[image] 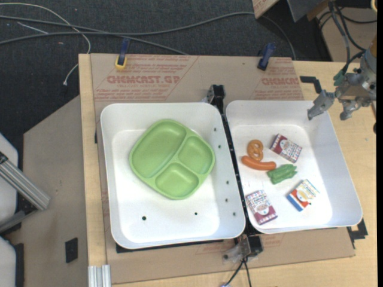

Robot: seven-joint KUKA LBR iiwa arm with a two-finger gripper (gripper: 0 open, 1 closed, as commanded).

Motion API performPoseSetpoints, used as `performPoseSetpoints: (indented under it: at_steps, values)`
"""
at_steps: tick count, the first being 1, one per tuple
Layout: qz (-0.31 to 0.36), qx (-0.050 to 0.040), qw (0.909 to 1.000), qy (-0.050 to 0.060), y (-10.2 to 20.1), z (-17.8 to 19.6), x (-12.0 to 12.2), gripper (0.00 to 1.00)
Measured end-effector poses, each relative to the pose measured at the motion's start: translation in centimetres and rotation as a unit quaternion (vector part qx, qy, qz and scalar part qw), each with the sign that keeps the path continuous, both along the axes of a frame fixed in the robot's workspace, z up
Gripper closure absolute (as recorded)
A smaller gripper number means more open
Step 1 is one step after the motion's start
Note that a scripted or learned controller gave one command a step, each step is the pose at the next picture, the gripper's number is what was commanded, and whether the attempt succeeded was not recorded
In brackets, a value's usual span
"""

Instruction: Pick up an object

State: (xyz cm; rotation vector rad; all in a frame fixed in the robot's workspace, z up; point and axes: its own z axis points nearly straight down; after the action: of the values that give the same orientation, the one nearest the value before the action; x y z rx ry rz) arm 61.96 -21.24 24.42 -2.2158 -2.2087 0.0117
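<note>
The gripper (334, 107) hovers at the two o'clock corner of the right white bin (342, 178), fingers spread with nothing between them. In that bin's middle lie a pretzel-shaped tan toy (255, 148), an orange toy hot dog (258, 164), a green toy vegetable (282, 173) and three small printed cartons. The left white bin (116, 178) holds a green divided plastic plate (172, 158).

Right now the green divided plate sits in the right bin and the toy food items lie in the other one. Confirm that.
Not quite. The camera view shows the green divided plate in the left bin, not the right. The toy food items, such as the orange sausage, lie in the right bin, the other one.
</note>
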Motion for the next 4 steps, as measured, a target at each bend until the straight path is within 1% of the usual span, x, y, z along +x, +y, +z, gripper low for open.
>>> performPoseSetpoints:
  at_steps: [1,2,4]
  values:
    - [0.002,-0.0017,1.0000,-0.007,0.1,0.9,0.3,0.00]
    - [0.002,-0.0013,1.0000,-0.006,0.4,-3.3,-0.1,0.00]
    - [0.003,-0.0007,1.0000,-0.005,1.5,-12.4,0.9,0.00]
